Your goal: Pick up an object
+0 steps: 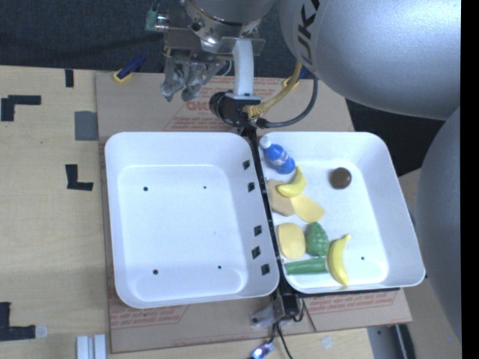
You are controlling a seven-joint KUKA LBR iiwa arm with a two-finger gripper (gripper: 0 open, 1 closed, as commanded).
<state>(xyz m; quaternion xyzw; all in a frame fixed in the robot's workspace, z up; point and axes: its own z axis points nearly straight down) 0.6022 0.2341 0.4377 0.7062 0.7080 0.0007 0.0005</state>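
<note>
1. Camera view: the gripper (187, 81) hangs beyond the far edge of the left bin (120, 200); whether its jaws are open or closed cannot be told.
2. Toys crowd the right bin's (374, 200) left edge: blue bottle (278, 156), bananas (338, 259), green pieces (315, 239); a brown ball (340, 178) lies apart.

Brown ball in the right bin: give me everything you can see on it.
The brown ball is small, round and dark brown, with a dull, slightly mottled surface; the material can't be told at this size. It sits alone on the floor of the right bin, in the far right part, apart from the pile of toy food along the divider. The nearest item, a small yellow banana, lies clear to its left. Only the bin floor touches it. The gripper hangs beyond the bins, far from it.
</note>
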